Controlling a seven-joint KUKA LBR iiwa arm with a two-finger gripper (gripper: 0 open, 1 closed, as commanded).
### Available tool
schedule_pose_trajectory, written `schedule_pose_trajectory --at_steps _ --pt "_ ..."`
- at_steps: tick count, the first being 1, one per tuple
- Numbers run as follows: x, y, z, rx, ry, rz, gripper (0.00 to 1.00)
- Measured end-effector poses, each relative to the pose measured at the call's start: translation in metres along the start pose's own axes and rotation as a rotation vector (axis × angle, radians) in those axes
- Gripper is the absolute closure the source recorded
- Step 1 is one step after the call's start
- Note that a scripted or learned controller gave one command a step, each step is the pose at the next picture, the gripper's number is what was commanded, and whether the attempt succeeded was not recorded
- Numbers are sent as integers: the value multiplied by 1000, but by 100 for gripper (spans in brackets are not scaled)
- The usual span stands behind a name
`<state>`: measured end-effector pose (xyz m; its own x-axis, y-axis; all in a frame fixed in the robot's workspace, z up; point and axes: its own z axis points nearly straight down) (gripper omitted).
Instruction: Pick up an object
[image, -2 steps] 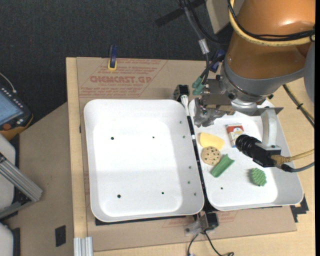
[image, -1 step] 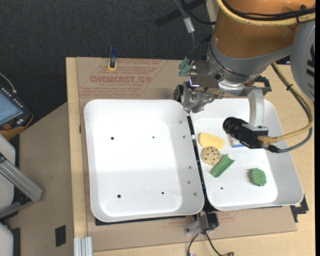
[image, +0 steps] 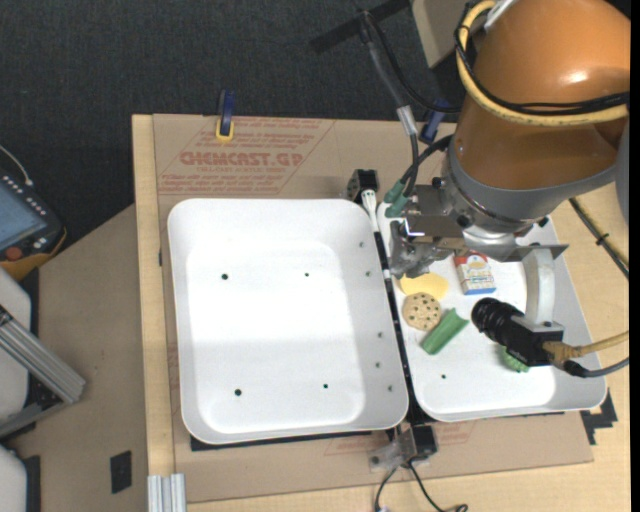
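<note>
My gripper (image: 408, 256) hangs over the far left corner of the right bin (image: 480, 395), close to the wall between the two bins. Just below it lies a yellow piece (image: 424, 286), partly under the gripper's tip. A round tan cookie with dark dots (image: 421, 312) lies next to the yellow piece, and a green block (image: 442, 331) rests tilted beside the cookie. A small red and white box (image: 473, 272) sits to the right, half under the wrist. Nothing shows between the fingers.
The left bin (image: 200, 240) stands beside the right one. A white curved piece (image: 541, 285) lies at the right bin's right side. The arm's large orange and grey body covers the far part of the right bin. Brown cardboard surrounds both bins.
</note>
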<state>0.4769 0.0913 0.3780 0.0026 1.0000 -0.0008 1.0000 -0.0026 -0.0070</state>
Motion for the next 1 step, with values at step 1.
schedule_pose_trajectory --at_steps 1 --pt "22 2 -59 -15 3 -6 100"
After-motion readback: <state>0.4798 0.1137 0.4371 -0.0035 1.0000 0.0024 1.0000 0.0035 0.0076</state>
